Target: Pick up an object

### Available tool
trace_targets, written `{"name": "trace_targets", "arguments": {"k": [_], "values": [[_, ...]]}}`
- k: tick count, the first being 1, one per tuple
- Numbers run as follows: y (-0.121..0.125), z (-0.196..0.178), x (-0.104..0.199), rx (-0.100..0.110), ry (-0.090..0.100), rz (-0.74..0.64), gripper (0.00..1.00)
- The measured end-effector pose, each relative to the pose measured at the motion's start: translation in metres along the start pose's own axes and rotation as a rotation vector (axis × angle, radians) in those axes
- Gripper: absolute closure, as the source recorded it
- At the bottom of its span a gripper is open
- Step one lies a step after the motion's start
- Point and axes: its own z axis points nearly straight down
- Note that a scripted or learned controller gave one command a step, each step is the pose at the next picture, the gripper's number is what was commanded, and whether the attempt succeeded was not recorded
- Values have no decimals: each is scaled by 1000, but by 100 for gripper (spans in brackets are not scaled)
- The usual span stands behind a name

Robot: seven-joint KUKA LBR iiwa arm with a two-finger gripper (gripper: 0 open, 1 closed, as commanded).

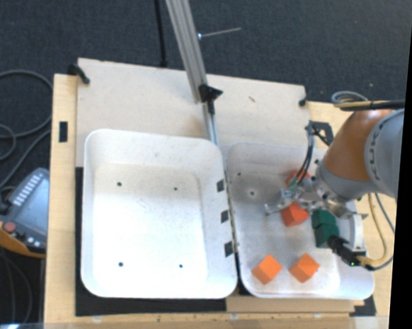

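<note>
we see the claw low in the right bin, at an orange cube (its grip we cannot tell); two more orange cubes lie nearer the front.

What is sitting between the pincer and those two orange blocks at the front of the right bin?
Nothing visible. The pincer hangs over a third orange block farther back in the right bin. Between it and the two front orange blocks lies bare bin floor.
</note>
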Motion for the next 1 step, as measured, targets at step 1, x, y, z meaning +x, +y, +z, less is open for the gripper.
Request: {"name": "trace_targets", "arguments": {"k": [1], "values": [[1,-10,-1,-3,0,6,100]]}}
